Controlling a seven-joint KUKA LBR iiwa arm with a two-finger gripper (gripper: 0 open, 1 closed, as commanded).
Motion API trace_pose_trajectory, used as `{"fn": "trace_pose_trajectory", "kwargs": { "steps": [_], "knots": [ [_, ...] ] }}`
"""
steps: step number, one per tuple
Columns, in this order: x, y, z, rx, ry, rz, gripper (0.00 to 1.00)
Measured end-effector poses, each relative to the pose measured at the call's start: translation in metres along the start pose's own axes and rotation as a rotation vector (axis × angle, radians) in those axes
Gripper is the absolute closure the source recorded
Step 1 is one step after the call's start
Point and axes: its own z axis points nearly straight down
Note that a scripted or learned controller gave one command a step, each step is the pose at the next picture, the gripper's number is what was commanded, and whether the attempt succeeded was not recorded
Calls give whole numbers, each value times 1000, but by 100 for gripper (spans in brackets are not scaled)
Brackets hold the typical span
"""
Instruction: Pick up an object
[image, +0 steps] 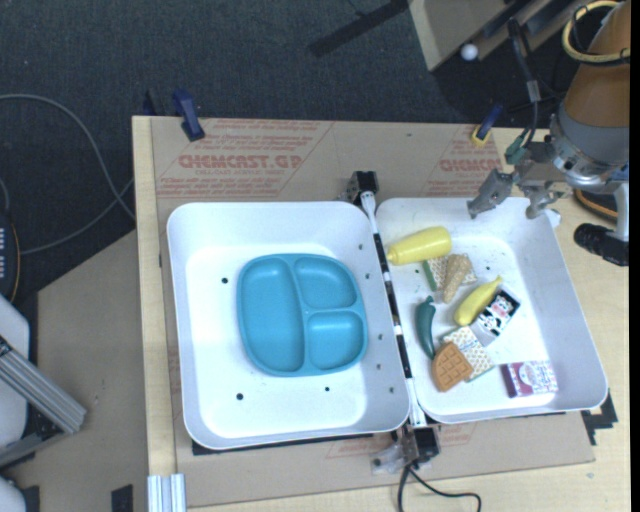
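Note:
My gripper (515, 198) hangs over the far edge of the right bin (570, 290), fingers spread apart with nothing between them. Below it in that bin lie a yellow corn cob (420, 244), a waffle cone (456, 273), a yellow banana-like piece (476, 300), a green pepper (427, 325), a waffle (451, 367), a black-and-white carton (497, 314) and a maroon packet (528, 378). The nearest item, the corn cob, lies to the lower left of the gripper.
The left bin (200, 290) holds a blue three-compartment plate (300, 312). Both bins sit on a cardboard-covered bench (250, 160). Blue clamps (186, 112) stand at the far edge. The arm's orange band (598, 95) rises at the upper right.

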Motion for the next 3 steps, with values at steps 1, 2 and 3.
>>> {"fn": "trace_pose_trajectory", "kwargs": {
  "steps": [1,2,3],
  "knots": [
    [15,-48,99,2,0,0,0],
    [11,-77,147,2,1,1,0],
    [11,-76,137,-2,0,1,100]
  ]
}}
